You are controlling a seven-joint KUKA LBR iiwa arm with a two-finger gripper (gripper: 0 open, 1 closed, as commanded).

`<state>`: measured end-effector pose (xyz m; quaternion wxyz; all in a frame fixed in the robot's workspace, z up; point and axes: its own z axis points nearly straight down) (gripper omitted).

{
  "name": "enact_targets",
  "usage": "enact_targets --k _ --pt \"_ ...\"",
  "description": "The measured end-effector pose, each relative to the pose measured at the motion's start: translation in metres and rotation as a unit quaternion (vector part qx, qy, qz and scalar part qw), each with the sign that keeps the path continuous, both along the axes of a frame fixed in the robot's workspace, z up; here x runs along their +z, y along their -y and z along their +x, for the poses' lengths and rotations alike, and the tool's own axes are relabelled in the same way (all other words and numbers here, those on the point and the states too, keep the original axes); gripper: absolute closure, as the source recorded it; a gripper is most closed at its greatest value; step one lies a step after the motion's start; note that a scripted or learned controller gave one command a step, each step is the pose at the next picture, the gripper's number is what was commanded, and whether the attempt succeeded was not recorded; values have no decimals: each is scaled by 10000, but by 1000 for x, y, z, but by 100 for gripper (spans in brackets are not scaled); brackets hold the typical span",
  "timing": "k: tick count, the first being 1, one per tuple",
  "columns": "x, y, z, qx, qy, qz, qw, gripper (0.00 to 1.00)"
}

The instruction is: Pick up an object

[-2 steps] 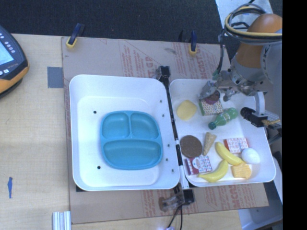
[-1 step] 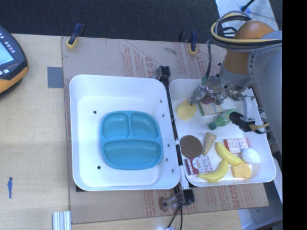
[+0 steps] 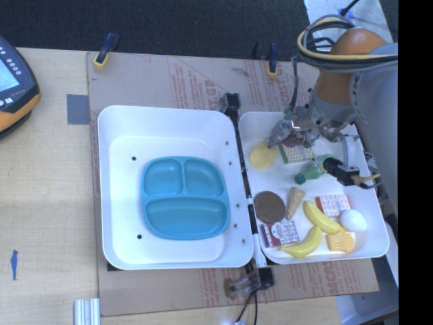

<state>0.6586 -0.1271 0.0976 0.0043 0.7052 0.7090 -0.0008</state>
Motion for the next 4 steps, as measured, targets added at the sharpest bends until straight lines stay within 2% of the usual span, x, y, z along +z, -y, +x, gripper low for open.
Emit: enact_targets --k 1,2,3,4 --pt "0 -1 0 3 3 1 10000 0" --pt "0 25 -37 1 30 14 10000 0" --pt "0 5 1 3 12 5 10000 0" --pt "9 6 0 7 -2 14 10000 100"
